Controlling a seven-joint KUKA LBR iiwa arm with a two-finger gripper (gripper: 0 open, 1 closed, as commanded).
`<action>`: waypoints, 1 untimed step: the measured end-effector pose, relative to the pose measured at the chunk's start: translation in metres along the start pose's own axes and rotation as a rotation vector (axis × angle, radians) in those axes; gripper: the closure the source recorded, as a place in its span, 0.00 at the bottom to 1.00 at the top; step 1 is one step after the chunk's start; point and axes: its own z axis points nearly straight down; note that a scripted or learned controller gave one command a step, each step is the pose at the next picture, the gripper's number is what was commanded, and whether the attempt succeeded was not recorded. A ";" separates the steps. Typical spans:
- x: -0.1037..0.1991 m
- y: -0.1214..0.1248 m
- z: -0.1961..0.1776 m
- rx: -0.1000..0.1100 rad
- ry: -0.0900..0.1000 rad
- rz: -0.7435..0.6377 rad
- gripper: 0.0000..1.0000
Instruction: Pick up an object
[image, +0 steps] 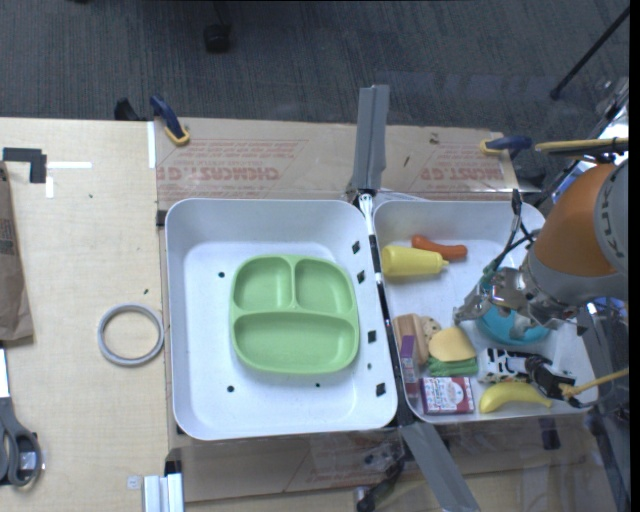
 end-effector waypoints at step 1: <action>0.016 0.002 -0.013 0.002 0.026 -0.019 1.00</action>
